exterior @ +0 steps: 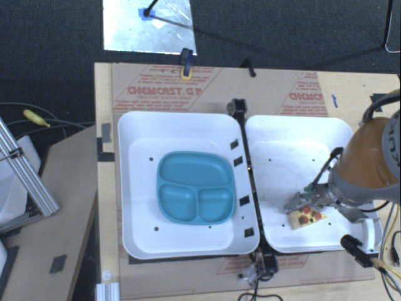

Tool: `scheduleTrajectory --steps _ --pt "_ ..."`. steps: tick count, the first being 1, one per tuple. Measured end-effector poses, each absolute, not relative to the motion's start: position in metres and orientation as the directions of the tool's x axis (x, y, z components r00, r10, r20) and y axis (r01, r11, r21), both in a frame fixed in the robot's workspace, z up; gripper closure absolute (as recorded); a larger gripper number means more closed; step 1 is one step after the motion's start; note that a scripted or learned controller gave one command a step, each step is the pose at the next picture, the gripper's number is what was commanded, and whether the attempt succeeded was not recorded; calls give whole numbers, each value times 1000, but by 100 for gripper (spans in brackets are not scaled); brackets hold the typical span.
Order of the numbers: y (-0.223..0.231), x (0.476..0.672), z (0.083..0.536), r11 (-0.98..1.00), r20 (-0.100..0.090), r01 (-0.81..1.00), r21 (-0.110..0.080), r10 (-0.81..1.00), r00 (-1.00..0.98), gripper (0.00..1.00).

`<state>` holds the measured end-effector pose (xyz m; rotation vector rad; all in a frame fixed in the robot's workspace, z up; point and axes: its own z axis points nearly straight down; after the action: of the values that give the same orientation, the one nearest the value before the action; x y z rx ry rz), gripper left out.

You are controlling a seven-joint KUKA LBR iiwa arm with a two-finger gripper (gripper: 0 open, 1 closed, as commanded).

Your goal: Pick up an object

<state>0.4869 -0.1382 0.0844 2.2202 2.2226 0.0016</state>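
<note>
End effector (305, 200) sits low in right bin (282, 137), directly over pizza slice toy (306, 217), apparently lined up for a grab; finger state cannot be told.

pincer (299, 200) low in R bin (294, 133), touching pizza slice (307, 217) | blue tray (194, 187) in L bin (144, 133)

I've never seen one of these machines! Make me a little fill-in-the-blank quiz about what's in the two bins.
1. The blue divided plate lies in the ____ bin.
2. That plate has ____ compartments.
3. The toy pizza slice lies in the ____ bin, near its front edge.
4. The gripper is down beside the ____.

Missing words: left; three; right; pizza slice
</note>
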Motion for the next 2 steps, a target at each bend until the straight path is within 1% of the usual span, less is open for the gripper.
scheduleTrajectory --steps 2 --pt "-146 487 84 1 0 1000 2 1000 -1 0"
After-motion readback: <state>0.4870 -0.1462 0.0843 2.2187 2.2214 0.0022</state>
